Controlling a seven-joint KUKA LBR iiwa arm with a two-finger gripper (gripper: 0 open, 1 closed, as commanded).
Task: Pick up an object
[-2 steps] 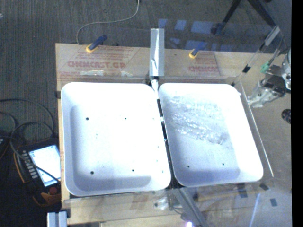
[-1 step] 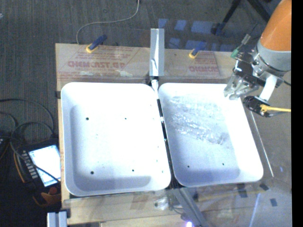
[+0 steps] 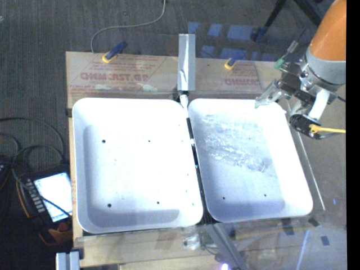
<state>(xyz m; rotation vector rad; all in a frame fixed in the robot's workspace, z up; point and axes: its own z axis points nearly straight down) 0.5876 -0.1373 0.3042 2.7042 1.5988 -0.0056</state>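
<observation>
A clear, crinkled plastic object (image 3: 236,146) lies in the right bin (image 3: 292,204), spread from its back-middle toward its centre. It is see-through and hard to make out against the white floor. My gripper (image 3: 266,99) hangs over the back right corner of that bin, up and to the right of the clear object and apart from it. The grey wrist and the orange band of the arm (image 3: 329,38) rise behind it at the right edge. The left bin (image 3: 81,167) shows a few small dark dots on its floor.
A metal bar (image 3: 186,63) stands upright behind the seam between the bins. Two blue-and-yellow clamps (image 3: 113,52) (image 3: 233,59) hold the board at the back. A yellow-tipped cable (image 3: 315,129) hangs off the wrist. A lit screen (image 3: 53,194) and cables lie on the floor at left.
</observation>
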